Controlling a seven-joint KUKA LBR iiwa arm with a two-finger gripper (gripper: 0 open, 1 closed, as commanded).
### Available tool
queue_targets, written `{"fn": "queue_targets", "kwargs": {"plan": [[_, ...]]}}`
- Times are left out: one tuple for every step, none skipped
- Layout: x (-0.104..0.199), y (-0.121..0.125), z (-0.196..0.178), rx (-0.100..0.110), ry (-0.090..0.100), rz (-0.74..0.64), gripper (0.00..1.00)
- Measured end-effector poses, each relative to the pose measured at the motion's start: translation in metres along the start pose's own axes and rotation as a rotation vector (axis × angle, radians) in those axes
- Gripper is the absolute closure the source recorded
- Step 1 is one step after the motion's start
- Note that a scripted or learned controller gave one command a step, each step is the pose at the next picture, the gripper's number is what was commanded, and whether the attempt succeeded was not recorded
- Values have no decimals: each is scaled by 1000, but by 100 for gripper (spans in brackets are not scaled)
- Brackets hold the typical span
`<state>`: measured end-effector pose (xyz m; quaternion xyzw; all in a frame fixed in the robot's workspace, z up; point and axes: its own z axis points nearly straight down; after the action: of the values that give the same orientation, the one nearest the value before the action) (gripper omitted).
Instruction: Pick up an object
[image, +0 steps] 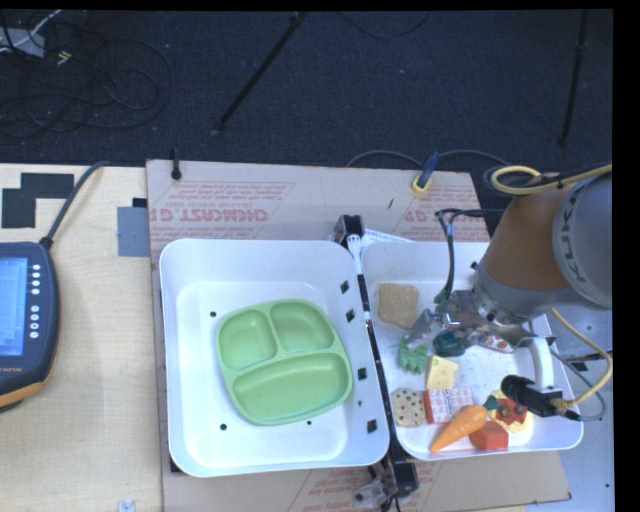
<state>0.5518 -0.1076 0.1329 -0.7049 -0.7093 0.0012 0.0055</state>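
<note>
Here a green toy (413, 352) lies in the right bin (570, 432); the tool (432, 330) hovers over it, grip state unclear.

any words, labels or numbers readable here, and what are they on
"CHEMCAST GP", red, upside down, on the brown protective sheet behind the left bin.
More red print on that sheet's front edge: too blurred to read.
Letters on the grey arm, cut off: unreadable.
Handheld screen: too small to read.
</note>
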Motion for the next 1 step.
{"fn": "queue_targets", "kwargs": {"plan": [[4,28,27,-5,-5,7,0]]}}
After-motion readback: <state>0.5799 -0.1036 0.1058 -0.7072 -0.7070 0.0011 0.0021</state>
